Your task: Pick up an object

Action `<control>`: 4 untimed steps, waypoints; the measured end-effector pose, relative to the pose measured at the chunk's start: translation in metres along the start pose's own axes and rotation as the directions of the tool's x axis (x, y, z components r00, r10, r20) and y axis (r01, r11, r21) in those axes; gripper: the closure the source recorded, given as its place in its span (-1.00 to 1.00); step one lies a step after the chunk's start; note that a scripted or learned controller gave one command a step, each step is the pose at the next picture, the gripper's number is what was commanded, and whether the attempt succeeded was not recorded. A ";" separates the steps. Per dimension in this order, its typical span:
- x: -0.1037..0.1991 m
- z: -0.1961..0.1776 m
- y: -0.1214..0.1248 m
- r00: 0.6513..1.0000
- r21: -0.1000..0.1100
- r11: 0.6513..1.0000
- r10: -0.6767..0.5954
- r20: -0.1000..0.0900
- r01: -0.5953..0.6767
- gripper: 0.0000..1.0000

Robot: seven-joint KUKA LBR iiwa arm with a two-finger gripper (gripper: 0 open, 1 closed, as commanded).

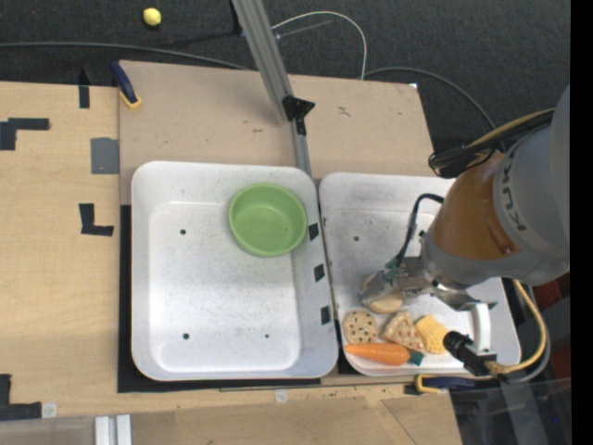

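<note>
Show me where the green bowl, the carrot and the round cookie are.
green bowl [268, 219]: camera view, centre of its inside.
carrot [377, 352]: camera view, middle of its orange body.
round cookie [359, 325]: camera view, centre of its top.

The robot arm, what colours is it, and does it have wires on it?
The arm is fat and round, grey on top with a shiny orange band lower down. A thin black cable loops beside the band. The gripper below is small, dark metal.
</note>
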State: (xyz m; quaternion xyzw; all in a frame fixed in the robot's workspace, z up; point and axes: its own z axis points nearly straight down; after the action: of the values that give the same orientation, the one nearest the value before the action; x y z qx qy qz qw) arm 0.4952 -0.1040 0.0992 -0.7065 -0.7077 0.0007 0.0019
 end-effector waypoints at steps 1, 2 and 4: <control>-0.002 -0.057 0.010 1.000 -0.007 1.000 0.000 0.002 0.000 1.00; -0.005 -0.119 0.011 1.000 -0.008 1.000 0.000 0.003 0.000 1.00; 0.047 -0.165 0.020 1.000 -0.003 1.000 -0.006 0.000 0.006 1.00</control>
State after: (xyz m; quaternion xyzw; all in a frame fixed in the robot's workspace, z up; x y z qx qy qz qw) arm 0.5155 -0.0568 0.2646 -0.7045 -0.7097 -0.0005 0.0010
